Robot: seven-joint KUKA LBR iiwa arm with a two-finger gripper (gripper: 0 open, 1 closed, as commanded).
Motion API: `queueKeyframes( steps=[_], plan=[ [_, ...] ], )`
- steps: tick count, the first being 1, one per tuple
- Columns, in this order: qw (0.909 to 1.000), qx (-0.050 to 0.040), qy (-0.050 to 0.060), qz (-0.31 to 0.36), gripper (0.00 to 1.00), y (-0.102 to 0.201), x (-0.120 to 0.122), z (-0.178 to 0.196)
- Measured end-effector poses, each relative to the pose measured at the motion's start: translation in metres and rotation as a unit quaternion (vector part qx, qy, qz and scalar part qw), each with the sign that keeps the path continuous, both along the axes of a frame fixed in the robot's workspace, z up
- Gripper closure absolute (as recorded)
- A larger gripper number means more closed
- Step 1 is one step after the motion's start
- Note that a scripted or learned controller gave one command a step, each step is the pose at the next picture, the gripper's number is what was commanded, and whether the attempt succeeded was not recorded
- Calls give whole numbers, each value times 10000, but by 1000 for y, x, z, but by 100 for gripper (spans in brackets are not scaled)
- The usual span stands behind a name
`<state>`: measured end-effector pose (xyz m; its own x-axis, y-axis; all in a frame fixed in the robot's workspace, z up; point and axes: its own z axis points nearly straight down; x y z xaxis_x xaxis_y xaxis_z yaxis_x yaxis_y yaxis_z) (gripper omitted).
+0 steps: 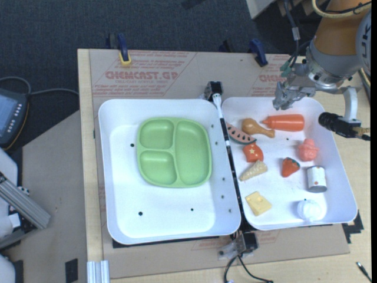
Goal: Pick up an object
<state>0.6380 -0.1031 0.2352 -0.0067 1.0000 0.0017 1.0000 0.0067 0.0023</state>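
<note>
Red "CHEMCAST" lettering (141,74) printed along the desk's (88,158) far edge, hand (286,102) above the right bin's (347,193) far edge beside the carrot (284,122), grip state impossible to tell

Left bin (118,158) is roomy around the green plate (175,152); right bin (339,175) crowded.

Two white bins (112,175) sit on a tan counter (88,87) printed with red lettering. The left bin holds a pale green divided plate (175,152). In the right bin lie an orange carrot (284,122), a red strawberry (290,167), a yellow cheese block (258,203), a pink piece (307,150) and a silver can (316,178).
</note>
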Motion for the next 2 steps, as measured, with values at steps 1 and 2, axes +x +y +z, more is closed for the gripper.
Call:
queueKeyframes(
  steps=[1, 2],
  plan=[
    [10000, -5, -2, -5, 100, 55, 12, 1],
    [10000, -14, -6, -26, 100, 62, 22, -3]
  ],
)
